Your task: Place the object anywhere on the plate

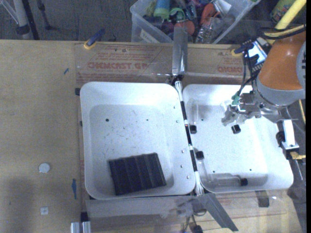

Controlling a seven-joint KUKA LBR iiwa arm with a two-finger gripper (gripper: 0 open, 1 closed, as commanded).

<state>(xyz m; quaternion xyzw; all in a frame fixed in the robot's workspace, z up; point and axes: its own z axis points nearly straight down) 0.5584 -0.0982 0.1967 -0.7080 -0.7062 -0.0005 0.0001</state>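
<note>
A dark ribbed rectangular plate lies flat in the front part of the left bin. A clear tube with a black cap lies along the front wall of the right bin. My gripper hangs over the back middle of the right bin, below the orange band of the arm. It is well behind the tube and far to the right of the plate. Nothing shows in its grasp.
A raised rim with small black clips separates the two bins. A clear crate of mixed coloured items stands behind the bins. Cables and the arm's body crowd the right bin's back right corner. Bare wooden bench lies to the left.
</note>
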